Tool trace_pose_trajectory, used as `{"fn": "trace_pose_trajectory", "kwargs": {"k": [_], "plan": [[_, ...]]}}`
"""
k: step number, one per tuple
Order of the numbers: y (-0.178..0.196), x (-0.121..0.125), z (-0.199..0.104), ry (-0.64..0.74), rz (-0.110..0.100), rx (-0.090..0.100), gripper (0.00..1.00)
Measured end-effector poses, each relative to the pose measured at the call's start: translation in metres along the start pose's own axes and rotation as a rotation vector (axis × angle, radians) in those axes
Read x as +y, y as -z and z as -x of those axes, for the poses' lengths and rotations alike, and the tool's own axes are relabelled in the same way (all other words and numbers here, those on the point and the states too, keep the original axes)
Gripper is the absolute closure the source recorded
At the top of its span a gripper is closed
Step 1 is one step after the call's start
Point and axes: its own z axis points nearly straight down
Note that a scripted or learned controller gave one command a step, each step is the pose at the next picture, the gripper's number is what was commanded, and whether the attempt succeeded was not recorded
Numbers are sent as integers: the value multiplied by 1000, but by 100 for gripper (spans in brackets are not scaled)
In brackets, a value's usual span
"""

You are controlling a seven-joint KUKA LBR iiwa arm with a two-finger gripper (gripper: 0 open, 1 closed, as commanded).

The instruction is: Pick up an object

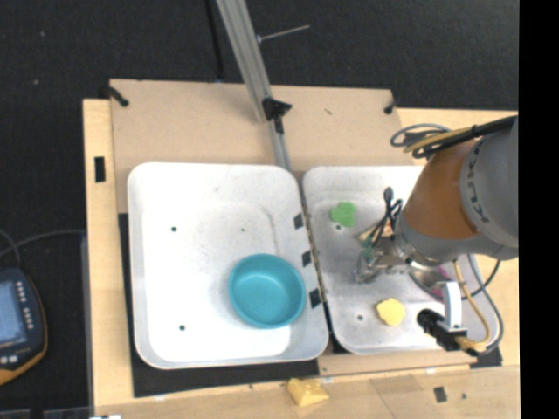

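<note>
The right bin (349, 190) holds a small green object (344, 214) near its back left and a yellow object (390, 312) near its front. My gripper (367, 267) hangs low over the middle of this bin, between the two objects and touching neither. The grey arm with its orange band (441, 199) comes in from the right and covers the bin's right part. A blue bowl (265, 290) sits in the left bin (175, 199), toward its front right corner.
A slanted metal rail (249, 59) runs from the top down to the divider between the bins. A yellow scrap (306, 392) lies on the bench in front of the bins. Cables (476, 308) trail at the right bin's front right.
</note>
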Motion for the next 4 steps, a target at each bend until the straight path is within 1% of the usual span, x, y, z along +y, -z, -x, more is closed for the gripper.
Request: {"fn": "trace_pose_trajectory", "kwargs": {"k": [1, 2, 3, 4], "plan": [[47, -6, 2, 3, 1, -1, 100], [92, -3, 3, 10, 2, -1, 100], [108, 7, -54, 16, -1, 2, 100], [120, 27, -97, 10, -5, 1, 100]]}}
